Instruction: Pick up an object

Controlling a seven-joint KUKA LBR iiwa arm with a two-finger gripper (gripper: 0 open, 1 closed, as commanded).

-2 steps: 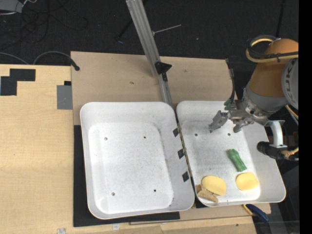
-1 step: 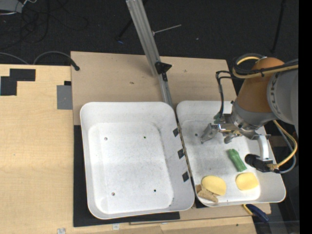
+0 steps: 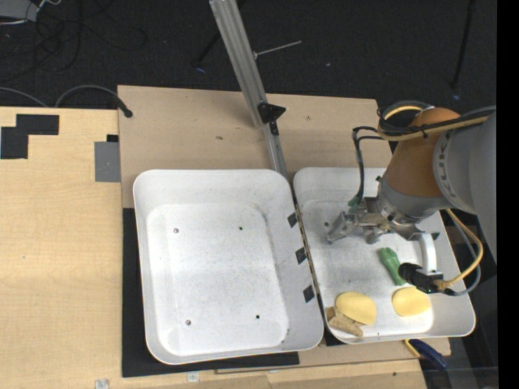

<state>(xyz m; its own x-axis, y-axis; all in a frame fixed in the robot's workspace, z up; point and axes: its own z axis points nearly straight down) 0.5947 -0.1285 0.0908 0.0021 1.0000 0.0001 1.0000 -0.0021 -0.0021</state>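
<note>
Camera view showed the right bin (image 3: pixel 324 186) holding four objects along its near side: a yellow rounded object (image 3: pixel 357 307), a small tan block (image 3: pixel 347 325) touching its near-left edge, a second yellow rounded object (image 3: pixel 410 301) to the right, and a green elongated object (image 3: pixel 392 263) lying tilted just above the two yellow ones. The gripper (image 3: pixel 339 229) hung over the middle of the right bin, well apart from the yellow objects and near the green one. Whether its claw was open or closed could not be told. Nothing was seen between the fingers. The left bin (image 3: pixel 215 262) stood beside it, sharing the central divider. The grey arm (image 3: pixel 466 164), with its orange band (image 3: pixel 418 164), entered from the right.
</note>
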